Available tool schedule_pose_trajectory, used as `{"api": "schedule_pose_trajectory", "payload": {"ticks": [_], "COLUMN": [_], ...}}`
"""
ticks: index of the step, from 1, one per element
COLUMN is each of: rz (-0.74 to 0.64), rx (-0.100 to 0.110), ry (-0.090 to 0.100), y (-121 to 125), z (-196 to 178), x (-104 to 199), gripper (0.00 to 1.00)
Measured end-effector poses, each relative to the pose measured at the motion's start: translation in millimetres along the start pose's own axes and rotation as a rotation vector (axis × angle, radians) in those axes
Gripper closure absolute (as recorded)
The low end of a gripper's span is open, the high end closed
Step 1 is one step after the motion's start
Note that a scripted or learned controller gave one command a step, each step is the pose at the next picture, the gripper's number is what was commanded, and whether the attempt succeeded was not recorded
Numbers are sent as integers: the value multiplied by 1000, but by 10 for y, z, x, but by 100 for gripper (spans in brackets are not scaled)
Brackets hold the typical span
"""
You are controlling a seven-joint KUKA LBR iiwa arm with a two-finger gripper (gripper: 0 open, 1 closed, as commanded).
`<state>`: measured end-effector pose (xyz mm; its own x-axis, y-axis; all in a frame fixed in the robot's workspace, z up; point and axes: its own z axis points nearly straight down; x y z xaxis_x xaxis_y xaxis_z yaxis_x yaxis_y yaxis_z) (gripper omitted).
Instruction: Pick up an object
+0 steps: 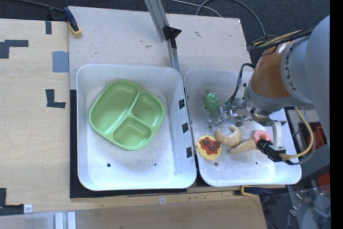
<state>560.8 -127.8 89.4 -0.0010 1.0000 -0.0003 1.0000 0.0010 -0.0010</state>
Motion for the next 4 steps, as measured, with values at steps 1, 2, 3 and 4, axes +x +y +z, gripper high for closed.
{"api": "schedule_pose_trajectory", "payload": {"ticks": [1,2,3,4], "rz": [-1,1,-1,-2], "rx": [1,-5,-6,-5], "ry": [1,-1,-1,-1], "y": [-2,-7,-9,76], "z": [-98,-660,-1295,-1772], "x": [7,-92,-94,-41], "gripper": [100,100,100,100]}}
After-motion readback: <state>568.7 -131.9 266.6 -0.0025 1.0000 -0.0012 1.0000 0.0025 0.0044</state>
